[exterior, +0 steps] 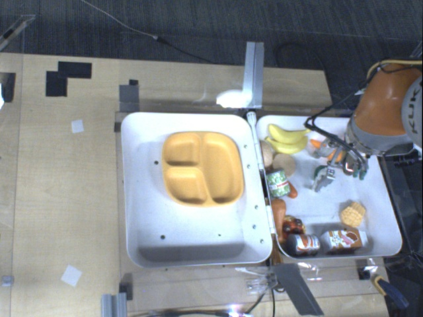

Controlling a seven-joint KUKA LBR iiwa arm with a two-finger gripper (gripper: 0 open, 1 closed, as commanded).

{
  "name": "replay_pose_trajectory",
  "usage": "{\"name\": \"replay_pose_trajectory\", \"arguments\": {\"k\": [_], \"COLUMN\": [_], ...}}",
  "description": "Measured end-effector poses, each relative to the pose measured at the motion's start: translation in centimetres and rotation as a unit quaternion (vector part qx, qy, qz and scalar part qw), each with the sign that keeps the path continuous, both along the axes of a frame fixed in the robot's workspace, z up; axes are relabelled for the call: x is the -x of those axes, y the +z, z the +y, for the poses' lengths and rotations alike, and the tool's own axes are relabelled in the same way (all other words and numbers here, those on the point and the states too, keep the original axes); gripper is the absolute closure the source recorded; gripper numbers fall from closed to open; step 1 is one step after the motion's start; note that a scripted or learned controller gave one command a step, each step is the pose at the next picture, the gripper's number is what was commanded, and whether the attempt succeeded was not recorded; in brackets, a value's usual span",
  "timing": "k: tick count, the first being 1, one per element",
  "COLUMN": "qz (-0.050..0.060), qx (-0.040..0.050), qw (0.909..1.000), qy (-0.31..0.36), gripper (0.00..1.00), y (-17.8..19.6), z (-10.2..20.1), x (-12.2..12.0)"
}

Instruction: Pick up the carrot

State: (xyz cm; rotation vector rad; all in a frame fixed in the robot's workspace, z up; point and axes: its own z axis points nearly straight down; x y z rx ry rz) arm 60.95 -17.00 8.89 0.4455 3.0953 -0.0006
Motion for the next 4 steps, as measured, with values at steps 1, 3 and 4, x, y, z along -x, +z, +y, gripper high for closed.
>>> {"name": "replay_pose_trajectory", "arguments": {"k": [1, 3, 4], "qz": [0.001, 0.006, -0.002], "qx": [-0.0001, -0.0036, -0.0005], "qw": [0.9989, 0.9920, 0.9848], "qy": [0.047, -0.126, -0.174], "gripper": [0.00, 0.00, 0.00], "y": [0.0, -0.2, 11.8], "z": [3.0, 0.9, -3.9], "x": [-4.0, -2.5, 6.6]}}
